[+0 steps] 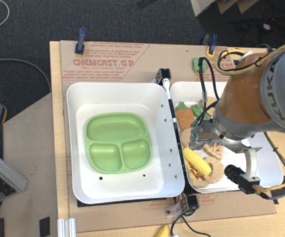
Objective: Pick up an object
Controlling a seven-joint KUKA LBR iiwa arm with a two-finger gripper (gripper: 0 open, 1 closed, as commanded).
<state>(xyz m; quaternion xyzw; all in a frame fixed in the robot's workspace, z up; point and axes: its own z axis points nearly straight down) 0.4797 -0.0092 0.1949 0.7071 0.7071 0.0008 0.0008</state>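
Note:
My gripper (200, 138) is low over the left half of the right bin (275, 169), under the bulky grey and orange arm. Several toy foods lie around it. A yellow corn cob (196, 162) lies just in front of it on a tan cookie (213, 175). A pizza slice (214, 149) peeks out beside the gripper's metal body. Behind it are an orange-brown piece (185, 118) and a green leafy piece (184, 105). The arm hides the rest of that bin's middle.
The left bin (78, 127) holds a green divided plate (118, 142). A black rail (171, 115) runs between the bins. Cables loop over the right bin's back edge, and a black fitting (238, 177) sits at its front. Brown board surrounds both bins.

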